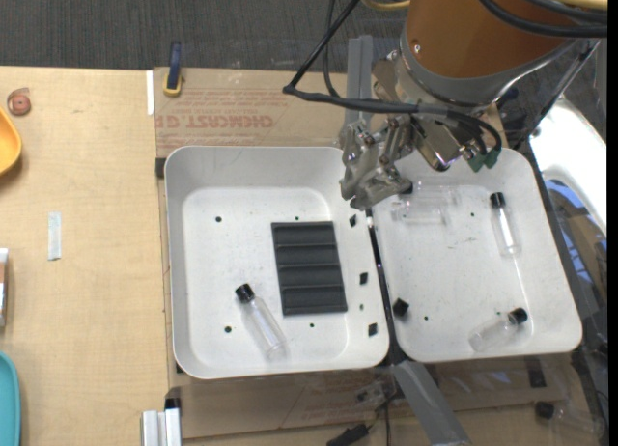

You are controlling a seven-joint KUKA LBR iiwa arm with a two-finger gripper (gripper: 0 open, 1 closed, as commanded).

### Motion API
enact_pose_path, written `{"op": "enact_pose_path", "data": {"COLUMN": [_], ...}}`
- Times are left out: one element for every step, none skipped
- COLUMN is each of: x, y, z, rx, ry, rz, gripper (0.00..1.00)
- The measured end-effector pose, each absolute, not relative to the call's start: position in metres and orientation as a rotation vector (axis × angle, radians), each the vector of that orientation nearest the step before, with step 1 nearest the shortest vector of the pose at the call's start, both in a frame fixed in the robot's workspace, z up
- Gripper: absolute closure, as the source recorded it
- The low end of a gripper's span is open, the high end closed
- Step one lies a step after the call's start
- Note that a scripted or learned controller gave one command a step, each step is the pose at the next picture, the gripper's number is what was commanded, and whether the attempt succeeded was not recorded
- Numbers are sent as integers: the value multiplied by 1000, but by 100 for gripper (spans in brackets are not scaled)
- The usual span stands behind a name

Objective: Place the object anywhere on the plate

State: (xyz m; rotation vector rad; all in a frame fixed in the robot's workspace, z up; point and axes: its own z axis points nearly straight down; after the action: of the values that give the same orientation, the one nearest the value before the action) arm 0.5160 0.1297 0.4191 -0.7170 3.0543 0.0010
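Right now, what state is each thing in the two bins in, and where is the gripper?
Black ridged plate: flat in the left bin, nothing on it.
Left-bin vial: lying on its side, beside the plate, black cap on.
Upper right-bin vial: lying down, capped.
Lower right-bin vial: lying down, capped, near the front rim of the right bin.
Gripper: low over the inner rims of both bins.
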Motion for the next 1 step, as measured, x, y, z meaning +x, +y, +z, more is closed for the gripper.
{"op": "enact_pose_path", "data": {"x": [498], "y": [121], "z": [443], "rx": [-1155], "ry": [2915], "rz": [0], "gripper": [100]}}
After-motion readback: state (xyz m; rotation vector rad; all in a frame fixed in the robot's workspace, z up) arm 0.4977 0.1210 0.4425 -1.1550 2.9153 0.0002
